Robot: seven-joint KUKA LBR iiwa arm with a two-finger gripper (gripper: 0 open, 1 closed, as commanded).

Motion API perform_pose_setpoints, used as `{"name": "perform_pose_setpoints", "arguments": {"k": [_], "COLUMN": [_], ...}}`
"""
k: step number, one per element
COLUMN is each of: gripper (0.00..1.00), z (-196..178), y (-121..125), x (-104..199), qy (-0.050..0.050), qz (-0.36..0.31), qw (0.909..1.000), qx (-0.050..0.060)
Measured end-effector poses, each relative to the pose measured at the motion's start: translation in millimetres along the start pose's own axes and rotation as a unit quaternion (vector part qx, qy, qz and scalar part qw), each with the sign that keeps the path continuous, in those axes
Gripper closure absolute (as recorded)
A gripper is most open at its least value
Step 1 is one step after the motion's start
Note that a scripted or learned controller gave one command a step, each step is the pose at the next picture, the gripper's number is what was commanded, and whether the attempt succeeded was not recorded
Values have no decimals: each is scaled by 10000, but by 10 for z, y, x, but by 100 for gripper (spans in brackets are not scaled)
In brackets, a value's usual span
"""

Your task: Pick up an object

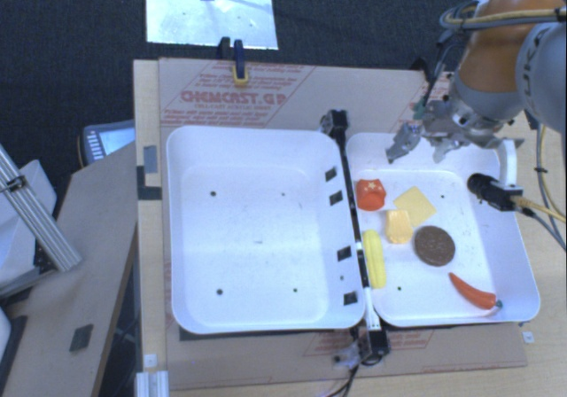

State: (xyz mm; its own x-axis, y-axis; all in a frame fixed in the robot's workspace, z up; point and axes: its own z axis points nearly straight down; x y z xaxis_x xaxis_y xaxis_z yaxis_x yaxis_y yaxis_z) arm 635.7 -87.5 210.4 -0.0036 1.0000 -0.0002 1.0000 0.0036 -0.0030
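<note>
The right bin [505,245] holds several items: a red-orange tomato-like piece [370,194], a yellow cheese wedge [415,206], a small yellow block [399,227], a brown round cookie [435,245], a yellow corn cob [375,260] along the left wall, and a red chili pepper [472,291] at the front right. My gripper [420,144] hangs over the bin's back edge, above and behind the tomato piece. Its two fingers stand apart with nothing between them.
The left bin [257,227] sits beside the right one, with black clips [336,175] along the shared wall. Cardboard [239,94] lies under both bins. A black cable fitting [489,188] hangs over the right bin's back right.
</note>
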Motion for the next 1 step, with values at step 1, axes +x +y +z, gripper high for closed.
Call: {"name": "perform_pose_setpoints", "arguments": {"k": [1], "gripper": [0], "z": [-1007], "y": [92], "x": [392], "qy": [-1], "qz": [-30], "qw": [10000], "qx": [-59]}}
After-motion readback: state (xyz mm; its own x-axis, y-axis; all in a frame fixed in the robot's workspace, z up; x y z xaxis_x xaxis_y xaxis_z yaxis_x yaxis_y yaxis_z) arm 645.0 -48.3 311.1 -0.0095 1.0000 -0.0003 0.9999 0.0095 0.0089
